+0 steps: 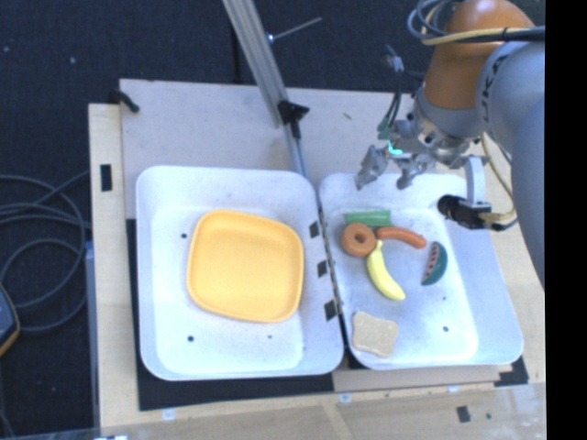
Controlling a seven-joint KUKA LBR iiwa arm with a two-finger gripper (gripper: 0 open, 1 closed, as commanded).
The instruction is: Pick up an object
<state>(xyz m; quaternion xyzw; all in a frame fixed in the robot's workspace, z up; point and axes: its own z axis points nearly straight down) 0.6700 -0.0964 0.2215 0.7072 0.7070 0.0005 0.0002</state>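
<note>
Left bin [165, 200]: holds one yellow plate [246, 266], lying flat near the bin's middle, well apart from the arm.
Right bin [486, 328]: carries all the small pieces, clustered toward its far-left corner and left edge.
Green block [367, 217]: lies along the far edge, long axis running left to right, touching or just beside the doughnut.
Doughnut [359, 239]: sits just in front of the green block, near the left edge.
Sausage [401, 236]: long axis left to right, its left end against the doughnut.
Banana [384, 274]: long axis slanting from the doughnut toward the near-right.
Bread slice [374, 334]: at the near-left corner, farthest from the tool.
Watermelon slice [434, 263]: right of the banana, standing roughly far-to-near.
Gripper [389, 170]: hangs over the far edge of the right bin, fingers spread, nothing between them.
Key relation: the green block lies nearest, just on the near side of the gripper and slightly left of it; I judge a short move toward the near edge and down would reach it, fingers straddling its short width.
</note>
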